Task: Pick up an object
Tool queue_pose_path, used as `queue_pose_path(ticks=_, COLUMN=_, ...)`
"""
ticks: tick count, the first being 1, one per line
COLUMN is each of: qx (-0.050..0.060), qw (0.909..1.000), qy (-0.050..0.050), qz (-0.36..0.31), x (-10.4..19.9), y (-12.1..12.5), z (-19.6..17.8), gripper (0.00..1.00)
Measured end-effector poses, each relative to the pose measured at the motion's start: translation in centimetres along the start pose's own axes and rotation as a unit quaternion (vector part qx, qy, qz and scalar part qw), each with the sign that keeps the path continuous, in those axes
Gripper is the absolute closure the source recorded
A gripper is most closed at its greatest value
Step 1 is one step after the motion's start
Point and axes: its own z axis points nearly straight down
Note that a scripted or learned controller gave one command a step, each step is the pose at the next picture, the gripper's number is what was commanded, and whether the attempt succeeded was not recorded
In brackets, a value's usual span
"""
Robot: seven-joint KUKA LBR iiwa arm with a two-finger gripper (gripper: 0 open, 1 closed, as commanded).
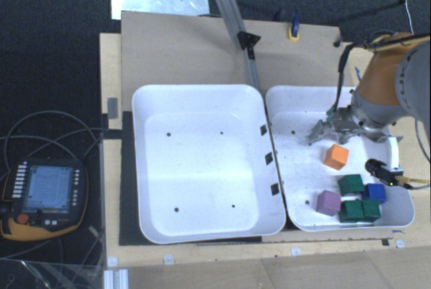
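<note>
Orange cube [336, 157], purple cube [328, 202], blue cube [375, 192], white bins [145, 146]

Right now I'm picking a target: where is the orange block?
The orange block lies in the right bin, just below the gripper and up-left of the green block, apart from the cluster at the bin's lower right.

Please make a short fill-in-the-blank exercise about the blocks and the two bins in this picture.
1. All the blocks lie in the ____ bin.
2. The block nearest the gripper is ____.
3. The purple block lies to the ____ of the blue block.
4. The number of green blocks is ____.

Missing words: right; orange; left; three
</note>
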Motion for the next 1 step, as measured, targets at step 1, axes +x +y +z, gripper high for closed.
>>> queue_pose_path(ticks=1, qx=-0.003, qw=1.0, qy=0.0, qz=-0.001, x=-0.04, y=0.19, z=-1.35, gripper=1.0)
